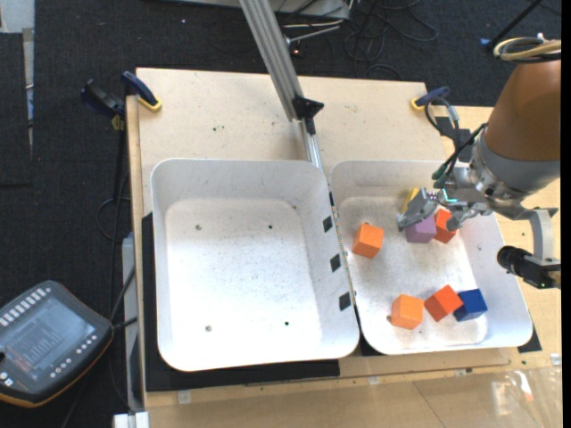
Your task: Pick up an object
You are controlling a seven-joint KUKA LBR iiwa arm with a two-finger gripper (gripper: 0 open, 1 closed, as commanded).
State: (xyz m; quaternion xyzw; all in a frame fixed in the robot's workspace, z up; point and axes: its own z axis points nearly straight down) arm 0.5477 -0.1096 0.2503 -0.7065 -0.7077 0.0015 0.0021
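Here my hand hovers directly over the purple block, an orange block touching its right; grip state unclear.

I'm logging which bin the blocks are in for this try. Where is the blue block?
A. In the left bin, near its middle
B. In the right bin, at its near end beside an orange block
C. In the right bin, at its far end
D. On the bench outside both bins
B: the blue block lies at the near end of the right bin, touching an orange block.
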